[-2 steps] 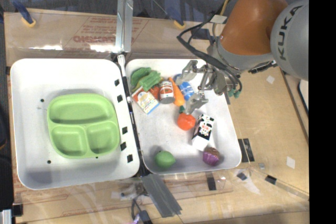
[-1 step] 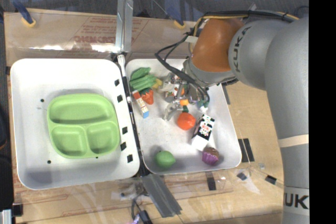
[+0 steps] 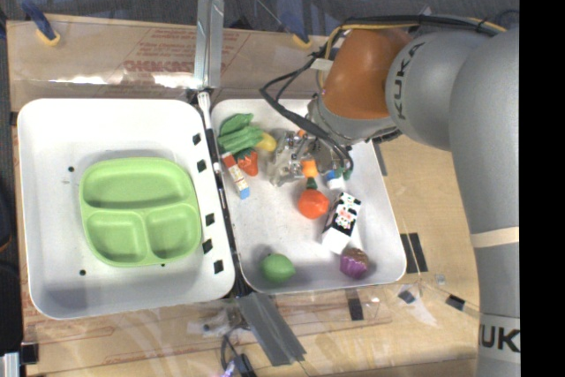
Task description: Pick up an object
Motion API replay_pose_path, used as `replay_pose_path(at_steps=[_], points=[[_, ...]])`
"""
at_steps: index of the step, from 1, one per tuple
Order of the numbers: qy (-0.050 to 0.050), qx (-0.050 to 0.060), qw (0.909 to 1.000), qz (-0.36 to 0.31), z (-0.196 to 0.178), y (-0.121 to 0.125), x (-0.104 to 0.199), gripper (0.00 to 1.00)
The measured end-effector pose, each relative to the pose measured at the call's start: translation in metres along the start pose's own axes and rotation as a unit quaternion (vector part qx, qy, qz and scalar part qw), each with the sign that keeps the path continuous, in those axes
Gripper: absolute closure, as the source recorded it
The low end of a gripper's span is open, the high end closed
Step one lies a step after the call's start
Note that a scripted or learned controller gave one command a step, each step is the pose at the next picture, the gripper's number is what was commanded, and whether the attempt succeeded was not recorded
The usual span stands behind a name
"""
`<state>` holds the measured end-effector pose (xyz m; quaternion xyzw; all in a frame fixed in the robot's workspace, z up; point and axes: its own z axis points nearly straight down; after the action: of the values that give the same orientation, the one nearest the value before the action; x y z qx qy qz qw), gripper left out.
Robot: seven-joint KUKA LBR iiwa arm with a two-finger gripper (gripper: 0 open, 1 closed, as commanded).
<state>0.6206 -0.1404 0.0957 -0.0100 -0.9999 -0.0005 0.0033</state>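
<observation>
"KUKA" lettering on the grey arm point(image 3: 446, 93), partial "UK" lower on the same arm, faint unreadable red print on the bench sheet point(image 3: 159, 53)

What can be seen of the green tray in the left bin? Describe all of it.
The green tray is a light, matte green divided plate, plastic by the look of it, with rounded corners. It has three compartments: one long one across the far side and two smaller ones side by side on the near side. It lies flat, slightly rotated, roughly in the middle of the left bin, resting on the bin's white floor. Nothing lies in its compartments, and it touches none of the bin's walls.
</observation>
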Motion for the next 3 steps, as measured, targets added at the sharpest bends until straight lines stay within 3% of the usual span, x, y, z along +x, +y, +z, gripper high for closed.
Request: replay_pose_path(at_steps=[1,2,3], points=[[-0.006,0.001,0.9996,0.026,-0.096,0.042,-0.002,1.00],[0.001,0.000,0.9999,-0.016,0.004,0.032,0.025,1.00],[-0.003,0.001,0.9932,-0.116,0.006,-0.046,0.031,1.00]])
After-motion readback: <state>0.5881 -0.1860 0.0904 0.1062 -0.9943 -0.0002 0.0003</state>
